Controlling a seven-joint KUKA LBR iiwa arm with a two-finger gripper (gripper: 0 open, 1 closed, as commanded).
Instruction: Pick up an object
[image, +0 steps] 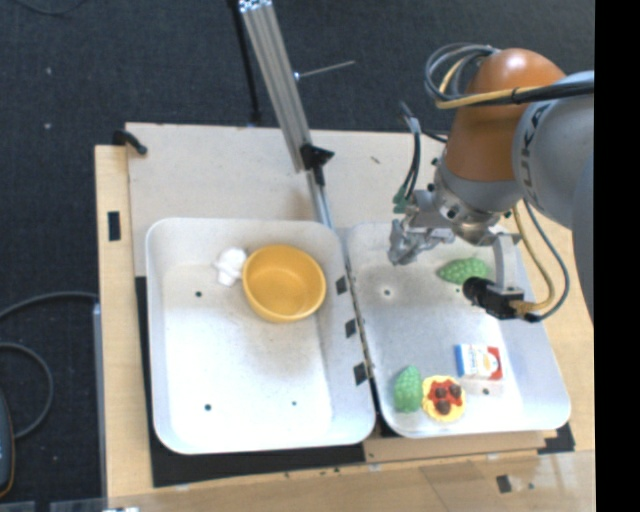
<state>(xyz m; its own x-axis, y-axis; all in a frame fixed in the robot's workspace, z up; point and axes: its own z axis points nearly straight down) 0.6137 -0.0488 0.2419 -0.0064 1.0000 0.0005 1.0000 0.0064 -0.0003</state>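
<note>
My gripper (403, 248) hangs over the far left part of the right bin (420, 330), its grey fingers pointing down with nothing visible between them. A green leafy toy (464, 269) lies just right of the gripper. Near the bin's front edge sit a green ridged piece (407, 388), a yellow round toy with red and dark bits (444, 397), and a small white, blue and red box (478, 361). In the left bin (200, 380) stand a yellow bowl (284, 282) and a small white object (231, 264) beside it.
A slanted metal pole (290, 110) rises from between the bins at the back. A black clamp with cables (495, 298) hangs off the arm over the right bin. Black clips (352, 325) mark the seam between the bins.
</note>
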